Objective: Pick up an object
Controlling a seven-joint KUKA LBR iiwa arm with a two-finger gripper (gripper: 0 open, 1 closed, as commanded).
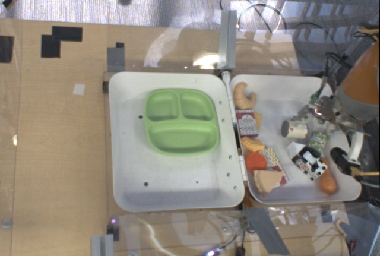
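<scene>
The right bin [270, 87] holds several small items. A tan croissant [243, 95] lies at its far left, with a small red and white box [247, 123] below it. Further down sit a yellow piece [253, 145], a red piece [256, 161] and a tan wedge [268, 180]. A white cup [295, 128] lies on its side mid-bin, beside a green can [318, 141], a black and white cow toy [309, 163] and an orange ball [328, 183]. My gripper [317, 107] hangs over the bin's right part, just above the cup and the can.
The left bin [127, 186] carries a green divided plate [180, 121]. The arm's orange band [365, 79] and cables crowd the right edge. A metal post [227, 41] stands behind the wall between the bins. Tan bench lies to the left.
</scene>
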